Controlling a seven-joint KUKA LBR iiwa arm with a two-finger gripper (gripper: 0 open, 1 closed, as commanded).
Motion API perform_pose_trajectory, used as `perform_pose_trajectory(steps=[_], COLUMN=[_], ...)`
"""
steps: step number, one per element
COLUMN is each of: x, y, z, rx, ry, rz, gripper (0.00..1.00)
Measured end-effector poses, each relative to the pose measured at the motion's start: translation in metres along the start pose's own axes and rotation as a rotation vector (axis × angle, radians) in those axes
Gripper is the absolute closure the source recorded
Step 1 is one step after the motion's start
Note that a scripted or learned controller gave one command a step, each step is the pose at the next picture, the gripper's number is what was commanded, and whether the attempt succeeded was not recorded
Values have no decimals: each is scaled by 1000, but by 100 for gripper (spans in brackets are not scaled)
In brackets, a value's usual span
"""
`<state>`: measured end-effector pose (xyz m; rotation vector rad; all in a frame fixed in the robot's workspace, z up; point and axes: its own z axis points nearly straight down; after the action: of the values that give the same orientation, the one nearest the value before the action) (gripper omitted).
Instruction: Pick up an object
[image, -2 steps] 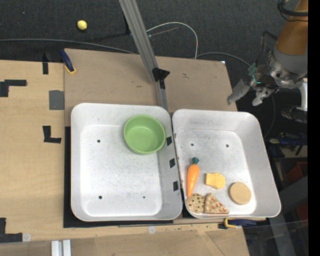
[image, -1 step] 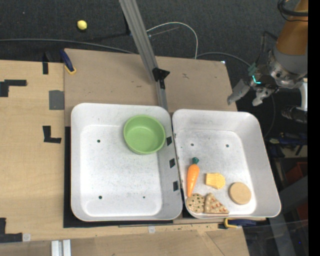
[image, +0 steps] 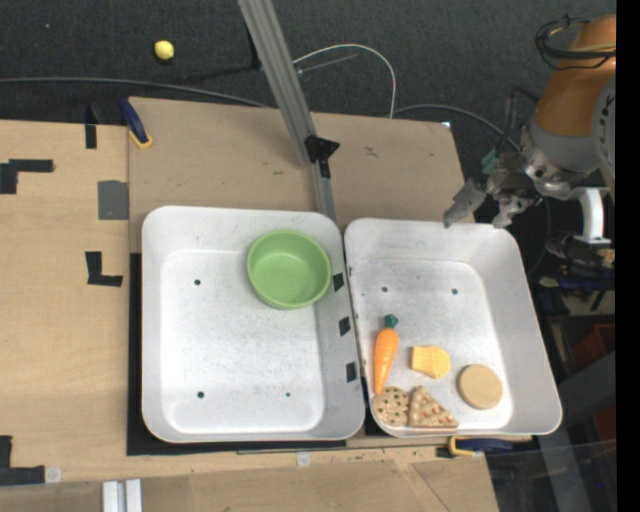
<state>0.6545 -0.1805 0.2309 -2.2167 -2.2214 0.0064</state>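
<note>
fingers (image: 482, 209) spread, holding nothing | left bin (image: 170, 300): 1 green bowl (image: 288, 268) | right bin (image: 500, 290): 5 food toys

**Count of things on the bench**

Two white bins: the left bin (image: 170, 330) and the right bin (image: 500, 300). One green bowl (image: 289, 268) in the left bin's far part. Five food pieces in the right bin's near part: one carrot (image: 385, 355), one yellow cheese wedge (image: 430, 361), one round tan biscuit (image: 480, 386), one chip cookie (image: 392, 406), one pizza slice (image: 430, 410).
</note>
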Motion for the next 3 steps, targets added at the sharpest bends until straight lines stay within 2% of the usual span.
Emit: perform_pose_trajectory(steps=[1,2,3], x=[7,0,1], y=[3,3,5], z=[46,94,80], rx=[0,1,-4], ry=[0,0,-1], rz=[0,1,-1], gripper=[0,0,100])
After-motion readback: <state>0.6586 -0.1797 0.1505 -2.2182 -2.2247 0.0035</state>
